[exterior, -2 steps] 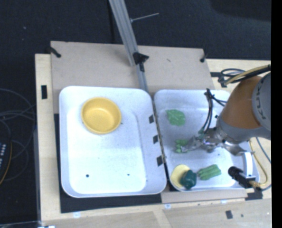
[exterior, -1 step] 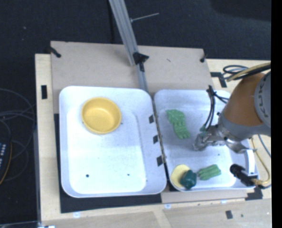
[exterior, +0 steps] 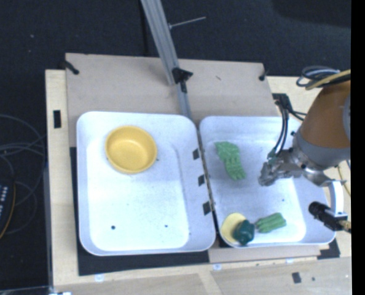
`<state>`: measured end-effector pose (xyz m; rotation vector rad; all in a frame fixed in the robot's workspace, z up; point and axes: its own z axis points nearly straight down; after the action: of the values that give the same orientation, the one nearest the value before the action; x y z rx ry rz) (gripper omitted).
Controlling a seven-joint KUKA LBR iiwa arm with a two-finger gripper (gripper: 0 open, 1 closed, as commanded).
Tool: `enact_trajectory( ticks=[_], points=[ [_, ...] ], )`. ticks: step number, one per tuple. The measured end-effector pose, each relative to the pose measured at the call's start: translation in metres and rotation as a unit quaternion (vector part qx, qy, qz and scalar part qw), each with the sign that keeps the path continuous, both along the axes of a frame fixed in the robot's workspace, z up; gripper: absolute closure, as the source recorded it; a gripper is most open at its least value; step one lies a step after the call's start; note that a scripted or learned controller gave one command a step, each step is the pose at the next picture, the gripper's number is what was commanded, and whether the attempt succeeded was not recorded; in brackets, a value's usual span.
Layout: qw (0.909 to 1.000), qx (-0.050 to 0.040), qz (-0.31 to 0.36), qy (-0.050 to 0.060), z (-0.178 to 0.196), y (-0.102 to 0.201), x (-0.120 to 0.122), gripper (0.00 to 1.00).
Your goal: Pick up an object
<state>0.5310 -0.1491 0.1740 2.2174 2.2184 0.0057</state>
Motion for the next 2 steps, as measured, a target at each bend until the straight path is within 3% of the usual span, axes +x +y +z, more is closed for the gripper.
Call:
enact_trajectory(
  ticks=[2],
  points=[
    [1.0, 0.0002, 0.0, 0.001, 0.079, 0.004, 0.0, 1.0]
  ],
)
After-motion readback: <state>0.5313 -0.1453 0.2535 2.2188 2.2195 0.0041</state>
